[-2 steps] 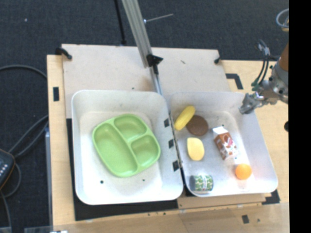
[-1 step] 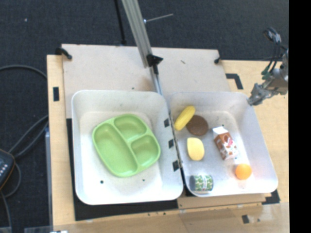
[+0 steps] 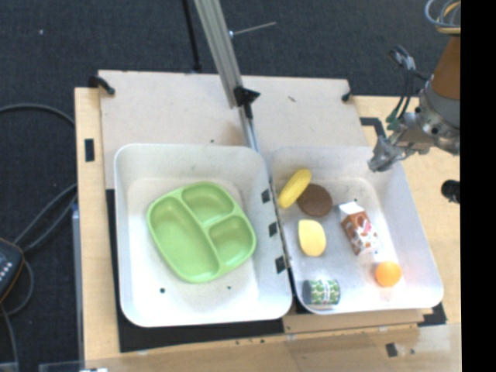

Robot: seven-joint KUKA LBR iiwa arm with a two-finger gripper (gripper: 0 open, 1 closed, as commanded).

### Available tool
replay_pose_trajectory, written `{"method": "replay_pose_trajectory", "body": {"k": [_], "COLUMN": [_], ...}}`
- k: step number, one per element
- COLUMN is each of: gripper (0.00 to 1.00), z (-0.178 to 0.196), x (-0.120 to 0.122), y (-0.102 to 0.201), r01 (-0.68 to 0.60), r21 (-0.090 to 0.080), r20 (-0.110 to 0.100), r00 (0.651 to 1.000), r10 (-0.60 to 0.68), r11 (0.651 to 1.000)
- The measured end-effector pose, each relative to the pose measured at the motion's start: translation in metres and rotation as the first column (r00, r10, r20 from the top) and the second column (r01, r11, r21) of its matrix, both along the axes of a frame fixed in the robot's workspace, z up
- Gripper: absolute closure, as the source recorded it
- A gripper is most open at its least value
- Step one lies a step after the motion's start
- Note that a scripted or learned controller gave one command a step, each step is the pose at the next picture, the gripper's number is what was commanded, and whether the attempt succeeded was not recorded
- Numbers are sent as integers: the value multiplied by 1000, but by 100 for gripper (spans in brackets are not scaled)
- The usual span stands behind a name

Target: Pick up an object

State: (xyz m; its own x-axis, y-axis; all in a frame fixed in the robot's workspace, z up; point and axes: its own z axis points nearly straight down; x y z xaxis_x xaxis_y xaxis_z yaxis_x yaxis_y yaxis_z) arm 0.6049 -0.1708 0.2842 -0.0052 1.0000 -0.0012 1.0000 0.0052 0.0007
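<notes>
The right bin point(image 3: 411, 231) holds a yellow banana point(image 3: 294, 187), a brown round disc point(image 3: 315, 200), a pale yellow block point(image 3: 311, 238), a small red-and-white carton point(image 3: 359, 232), an orange ball point(image 3: 387, 273) and a green-patterned can point(image 3: 322, 291) lying on its side. My gripper point(image 3: 381, 160) hangs over the right bin's far right corner, above and to the right of the carton, touching none of the objects. The arm comes in from the right edge with its orange band point(image 3: 446, 68) high up.
The left bin point(image 3: 132, 208) holds a green sectioned plate point(image 3: 202, 230). A slanted metal post point(image 3: 221, 45) rises from the back of the bench between the bins. Cables lie on the dark floor at the left.
</notes>
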Motion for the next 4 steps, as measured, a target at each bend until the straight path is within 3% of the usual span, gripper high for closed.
{"method": "replay_pose_trajectory", "body": {"k": [2,4], "gripper": [100,100], "z": [-27,-32], "x": [-17,-22], "y": [102,190], "r01": [-1,-1], "r21": [2,2], "r20": [-1,-1], "r00": [1000,1000], "r10": [1,1], "r11": [1000,1000]}}
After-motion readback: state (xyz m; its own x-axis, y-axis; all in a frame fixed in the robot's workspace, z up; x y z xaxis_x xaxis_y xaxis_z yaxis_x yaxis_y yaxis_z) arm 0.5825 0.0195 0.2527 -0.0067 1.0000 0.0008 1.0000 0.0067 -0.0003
